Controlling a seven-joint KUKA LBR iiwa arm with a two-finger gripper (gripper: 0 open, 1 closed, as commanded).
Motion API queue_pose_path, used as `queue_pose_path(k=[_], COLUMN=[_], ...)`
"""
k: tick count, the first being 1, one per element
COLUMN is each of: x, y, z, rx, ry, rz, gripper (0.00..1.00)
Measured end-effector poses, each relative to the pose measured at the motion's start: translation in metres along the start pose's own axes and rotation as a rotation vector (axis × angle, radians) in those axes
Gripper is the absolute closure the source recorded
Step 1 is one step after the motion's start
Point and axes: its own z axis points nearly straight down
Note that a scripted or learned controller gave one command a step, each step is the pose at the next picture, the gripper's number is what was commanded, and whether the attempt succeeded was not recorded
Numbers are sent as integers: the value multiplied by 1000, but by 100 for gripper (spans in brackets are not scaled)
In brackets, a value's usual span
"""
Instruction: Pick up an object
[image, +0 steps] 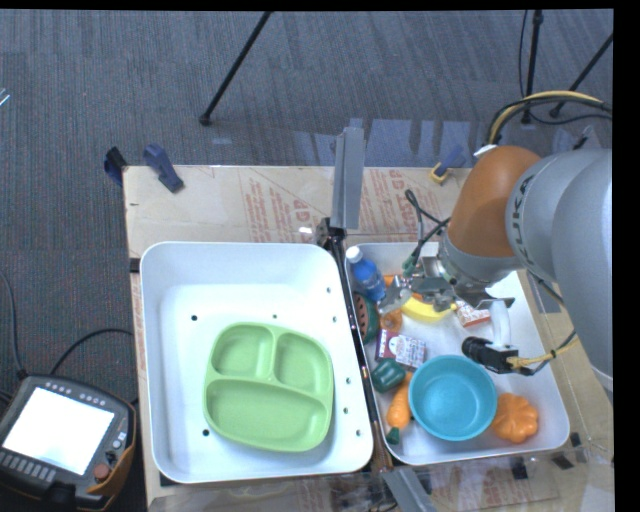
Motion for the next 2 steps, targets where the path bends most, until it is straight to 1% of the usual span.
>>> queue_pose_path(k=[1, 2], x=[-4, -4], y=[1, 0], z=[-11, -10], rx=[-2, 0], ry=[-1, 0], rz=[10, 11], gripper=[100, 0])
